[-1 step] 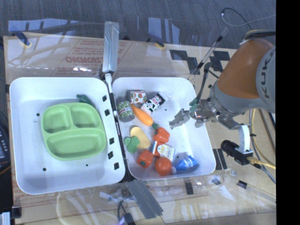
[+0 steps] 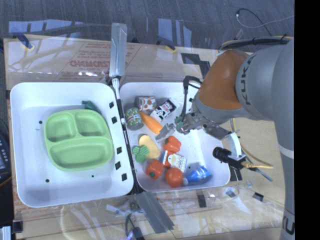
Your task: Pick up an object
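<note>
My gripper (image 2: 167, 131) hangs over the middle of the right bin (image 2: 220, 180), reaching in from the right. Its tip is just right of an orange carrot (image 2: 150, 121) and just above an orange pepper (image 2: 172, 144). Nothing shows between its tips. Around it lie a black-and-white carton (image 2: 164, 109), a red-labelled can (image 2: 145, 103), a green can (image 2: 133, 118), a yellow piece (image 2: 148, 145), a small juice box (image 2: 175, 161), two red toy vegetables (image 2: 155, 169) (image 2: 174, 177) and a blue item (image 2: 198, 174).
The left bin (image 2: 20, 134) holds a green divided plate (image 2: 78, 139) with a small dark green piece (image 2: 90, 105) at its far edge. The wall between the bins (image 2: 120, 129) stands left of the cluster. The arm's grey and orange body covers the right bin's right side.
</note>
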Robot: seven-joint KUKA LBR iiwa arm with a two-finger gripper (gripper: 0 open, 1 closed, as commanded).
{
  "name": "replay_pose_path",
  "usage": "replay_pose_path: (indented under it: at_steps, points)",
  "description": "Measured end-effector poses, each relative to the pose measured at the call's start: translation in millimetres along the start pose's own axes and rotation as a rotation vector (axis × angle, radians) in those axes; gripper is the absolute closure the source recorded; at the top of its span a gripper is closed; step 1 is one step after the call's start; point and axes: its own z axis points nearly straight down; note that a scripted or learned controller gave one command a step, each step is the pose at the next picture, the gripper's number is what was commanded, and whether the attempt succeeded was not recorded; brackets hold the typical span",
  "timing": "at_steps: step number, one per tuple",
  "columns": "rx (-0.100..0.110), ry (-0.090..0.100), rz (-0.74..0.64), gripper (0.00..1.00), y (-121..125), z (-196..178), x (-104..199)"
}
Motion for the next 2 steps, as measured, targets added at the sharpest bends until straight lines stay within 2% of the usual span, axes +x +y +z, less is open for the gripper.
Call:
replay_pose_path:
  at_steps: [1,2]
  points:
    - [-0.001,-0.002,-0.057,0.0,65,70,5]
    - [0.0,-0.002,-0.059,1.0,64,60,4]
